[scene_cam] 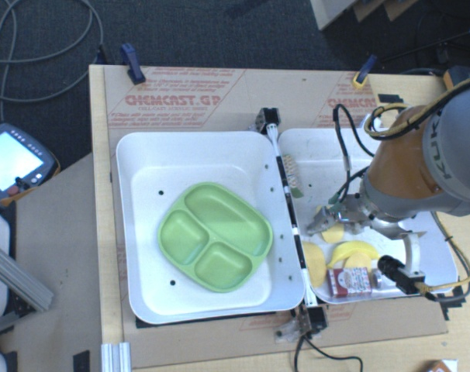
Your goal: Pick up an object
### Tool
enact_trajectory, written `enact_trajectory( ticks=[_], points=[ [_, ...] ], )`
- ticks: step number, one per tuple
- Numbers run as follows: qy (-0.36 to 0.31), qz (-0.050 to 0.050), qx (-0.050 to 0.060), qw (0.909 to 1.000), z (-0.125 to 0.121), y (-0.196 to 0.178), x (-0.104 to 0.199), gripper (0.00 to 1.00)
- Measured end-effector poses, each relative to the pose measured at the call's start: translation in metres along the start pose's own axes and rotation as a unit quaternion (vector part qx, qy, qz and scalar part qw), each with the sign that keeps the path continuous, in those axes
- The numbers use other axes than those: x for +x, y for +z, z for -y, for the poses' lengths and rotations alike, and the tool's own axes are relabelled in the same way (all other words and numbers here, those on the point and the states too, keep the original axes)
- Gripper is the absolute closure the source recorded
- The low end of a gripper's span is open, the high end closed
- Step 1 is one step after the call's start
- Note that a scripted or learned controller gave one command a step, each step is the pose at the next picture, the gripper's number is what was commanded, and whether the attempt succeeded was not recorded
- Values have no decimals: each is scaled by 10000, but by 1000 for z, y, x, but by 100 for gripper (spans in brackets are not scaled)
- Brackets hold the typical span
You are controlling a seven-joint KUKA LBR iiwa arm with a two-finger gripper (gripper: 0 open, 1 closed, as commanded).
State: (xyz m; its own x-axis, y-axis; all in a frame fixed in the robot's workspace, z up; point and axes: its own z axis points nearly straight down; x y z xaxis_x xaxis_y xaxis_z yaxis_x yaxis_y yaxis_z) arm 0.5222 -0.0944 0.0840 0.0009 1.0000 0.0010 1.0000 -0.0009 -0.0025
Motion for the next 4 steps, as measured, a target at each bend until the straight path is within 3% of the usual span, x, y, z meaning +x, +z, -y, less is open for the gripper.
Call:
enact_trajectory(
  ticks=[1,2,4],
  points=[
    [0,-1,-3,10000,21,0,-10,0],
    [-10,5,-17,10000,-60,-1,-5,0],
    [-2,0,-2,10000,-5,0,-10,0]
  ],
)
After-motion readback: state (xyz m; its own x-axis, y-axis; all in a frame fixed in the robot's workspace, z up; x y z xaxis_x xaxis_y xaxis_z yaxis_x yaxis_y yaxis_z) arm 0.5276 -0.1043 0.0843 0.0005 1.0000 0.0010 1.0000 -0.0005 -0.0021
